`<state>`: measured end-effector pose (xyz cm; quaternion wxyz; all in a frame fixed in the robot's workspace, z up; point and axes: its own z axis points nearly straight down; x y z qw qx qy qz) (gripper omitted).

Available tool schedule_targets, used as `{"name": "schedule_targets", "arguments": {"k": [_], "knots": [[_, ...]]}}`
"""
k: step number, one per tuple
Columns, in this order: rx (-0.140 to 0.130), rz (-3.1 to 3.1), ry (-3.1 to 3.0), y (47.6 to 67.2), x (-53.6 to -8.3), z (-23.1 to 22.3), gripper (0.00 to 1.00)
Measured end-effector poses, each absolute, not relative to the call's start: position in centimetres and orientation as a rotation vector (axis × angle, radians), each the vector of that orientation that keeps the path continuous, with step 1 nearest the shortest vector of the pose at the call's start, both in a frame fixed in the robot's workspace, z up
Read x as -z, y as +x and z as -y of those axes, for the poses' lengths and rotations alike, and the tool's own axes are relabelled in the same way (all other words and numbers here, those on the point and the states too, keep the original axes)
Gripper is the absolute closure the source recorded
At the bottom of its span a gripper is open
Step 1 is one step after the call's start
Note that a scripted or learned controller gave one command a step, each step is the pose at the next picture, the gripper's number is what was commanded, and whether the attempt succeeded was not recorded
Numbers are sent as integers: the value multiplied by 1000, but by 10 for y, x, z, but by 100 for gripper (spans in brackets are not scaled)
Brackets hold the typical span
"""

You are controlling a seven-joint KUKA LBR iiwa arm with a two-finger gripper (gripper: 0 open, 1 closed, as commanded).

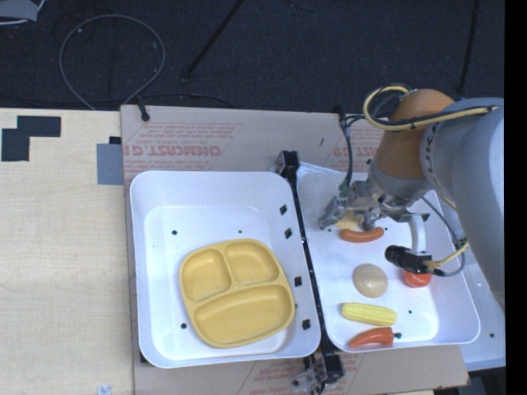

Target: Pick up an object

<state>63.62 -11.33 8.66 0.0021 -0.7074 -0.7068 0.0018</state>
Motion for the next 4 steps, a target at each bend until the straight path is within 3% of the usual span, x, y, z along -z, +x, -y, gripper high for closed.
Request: {"name": "schedule_targets", "arguments": {"k": [1, 2, 4], "knots": [[-8, 2213, -2219, 636, -98, 114, 100], [2, 2219, -2225, 628, -149, 109, 100], [3, 2224, -2222, 638, -249, 110, 100]]}}
